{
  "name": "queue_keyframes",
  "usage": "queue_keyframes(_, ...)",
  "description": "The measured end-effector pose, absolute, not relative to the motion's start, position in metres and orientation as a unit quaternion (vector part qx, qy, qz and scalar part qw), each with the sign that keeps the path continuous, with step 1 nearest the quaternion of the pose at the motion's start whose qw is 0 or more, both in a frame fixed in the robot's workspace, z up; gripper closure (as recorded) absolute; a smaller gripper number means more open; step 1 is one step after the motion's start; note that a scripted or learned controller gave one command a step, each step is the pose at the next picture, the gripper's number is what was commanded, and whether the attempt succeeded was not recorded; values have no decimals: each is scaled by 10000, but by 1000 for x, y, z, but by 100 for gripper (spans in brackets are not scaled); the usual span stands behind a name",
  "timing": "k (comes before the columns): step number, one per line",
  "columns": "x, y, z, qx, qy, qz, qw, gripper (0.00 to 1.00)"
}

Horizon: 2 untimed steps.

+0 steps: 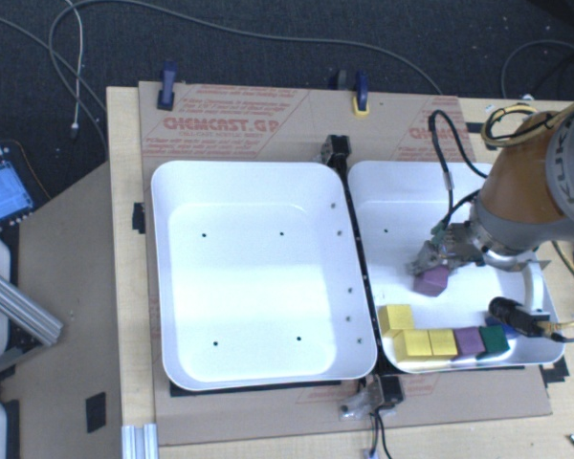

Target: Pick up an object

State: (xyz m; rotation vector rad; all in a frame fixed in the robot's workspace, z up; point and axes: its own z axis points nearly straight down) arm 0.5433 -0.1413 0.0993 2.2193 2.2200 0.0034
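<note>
Over right bin (402, 185): gripper (438, 261) above purple block (431, 280)
Fingers: grasp unclear, cannot tell
Risk: block may slip if pinched off-centre

Open floor across the left bin (258, 285); blocks (440, 340) along right bin's (392, 194) near wall.

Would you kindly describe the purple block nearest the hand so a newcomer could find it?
Look in the right bin, just below the hand. The purple block lies there tilted and alone, apart from the row of blocks along the near wall, where a second purple one sits between yellow and green.
</note>
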Motion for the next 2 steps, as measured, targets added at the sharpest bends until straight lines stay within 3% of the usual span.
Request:
queue_keyframes(1, 609, -69, 192, 7045, 7097, 36, 24, 100)
queue_keyframes(2, 611, 8, 188, 7048, 7094, 8, -7, 100)
